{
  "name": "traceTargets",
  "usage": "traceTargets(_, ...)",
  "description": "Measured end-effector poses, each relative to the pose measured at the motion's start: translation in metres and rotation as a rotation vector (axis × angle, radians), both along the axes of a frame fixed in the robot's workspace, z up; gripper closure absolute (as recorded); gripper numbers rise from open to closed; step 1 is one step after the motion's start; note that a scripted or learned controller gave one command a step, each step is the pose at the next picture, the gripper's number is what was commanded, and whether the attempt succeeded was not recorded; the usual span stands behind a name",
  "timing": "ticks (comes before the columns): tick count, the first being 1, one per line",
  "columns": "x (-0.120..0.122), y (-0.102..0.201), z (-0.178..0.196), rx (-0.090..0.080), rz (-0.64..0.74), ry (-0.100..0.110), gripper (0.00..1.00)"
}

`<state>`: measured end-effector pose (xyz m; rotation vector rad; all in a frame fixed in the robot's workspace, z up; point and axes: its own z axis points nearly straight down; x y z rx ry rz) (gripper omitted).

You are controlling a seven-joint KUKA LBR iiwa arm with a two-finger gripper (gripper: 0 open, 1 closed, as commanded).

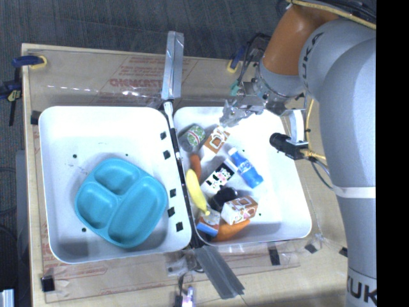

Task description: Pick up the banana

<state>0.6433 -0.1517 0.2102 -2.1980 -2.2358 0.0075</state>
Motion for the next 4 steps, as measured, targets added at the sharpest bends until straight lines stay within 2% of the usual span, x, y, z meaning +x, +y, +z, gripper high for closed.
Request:
traceTargets(1,0.003,-0.001,0.174,-0.003,-0.365,-0.006,1.0)
traceTargets(2,0.013,0.045,0.155,-0.005,-0.862,0.001,1.0)
traceTargets(3,0.014,0.048,0.163,-0.007,-0.851,0.007,1.0)
traceTargets(4,-0.006,0.161,0.095,-0.007,-1.383,-0.004,1.0)
